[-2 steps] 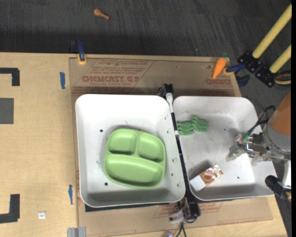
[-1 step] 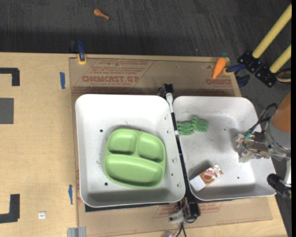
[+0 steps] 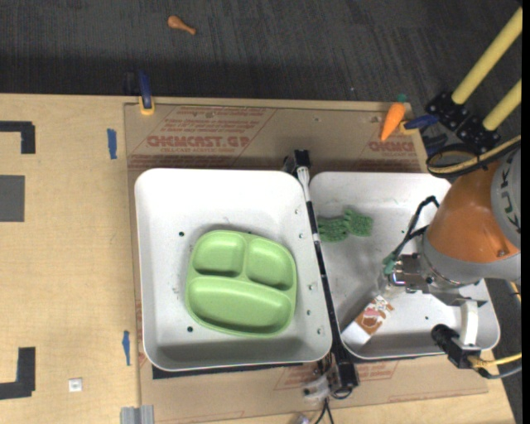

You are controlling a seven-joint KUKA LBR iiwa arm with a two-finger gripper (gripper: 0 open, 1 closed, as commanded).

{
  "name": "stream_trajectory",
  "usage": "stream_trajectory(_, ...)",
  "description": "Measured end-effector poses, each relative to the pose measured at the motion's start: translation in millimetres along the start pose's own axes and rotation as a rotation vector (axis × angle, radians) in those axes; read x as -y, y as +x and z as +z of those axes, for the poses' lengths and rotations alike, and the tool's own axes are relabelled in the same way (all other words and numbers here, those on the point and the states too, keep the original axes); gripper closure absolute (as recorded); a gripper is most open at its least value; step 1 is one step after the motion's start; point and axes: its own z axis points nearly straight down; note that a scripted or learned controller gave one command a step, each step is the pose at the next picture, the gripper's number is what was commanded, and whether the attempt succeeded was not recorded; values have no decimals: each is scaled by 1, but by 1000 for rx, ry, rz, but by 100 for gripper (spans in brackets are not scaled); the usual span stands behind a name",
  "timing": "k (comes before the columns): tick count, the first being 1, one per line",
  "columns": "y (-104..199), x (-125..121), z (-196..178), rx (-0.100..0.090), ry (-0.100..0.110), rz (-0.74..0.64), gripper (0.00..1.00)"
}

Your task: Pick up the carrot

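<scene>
From my remote seat, the carrot reads as a small orange cone with a green tuft at its far end, standing a little tilted. It sits outside both bins, on the brown cardboard sheet just beyond the far rim of the right bin, beside a blue clamp. I count one carrot there, plus one small orange scrap far off on the dark floor that is too small for me to identify. There are two white bins. The left bin carries one green divided plate with three compartments. The right bin carries one green leafy toy near its far-left part and one orange-and-white item near its near-left corner. The gripper hangs over the right bin's middle, close above and to the right of that orange-and-white item. I cannot tell whether it is released or clenched. The grey and orange arm covers the bin's right side. Two yellow poles cross the top right corner, close to the carrot's right, while the cardboard to the carrot's left lies open.
</scene>
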Motion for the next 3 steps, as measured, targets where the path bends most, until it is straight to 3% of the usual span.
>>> stream_trajectory(1,-77,-4,-36,-6,12,-119,100)
stream_trajectory(2,7,2,-73,-8,12,-196,100)
stream_trajectory(3,136,14,-70,-11,14,-491,100)
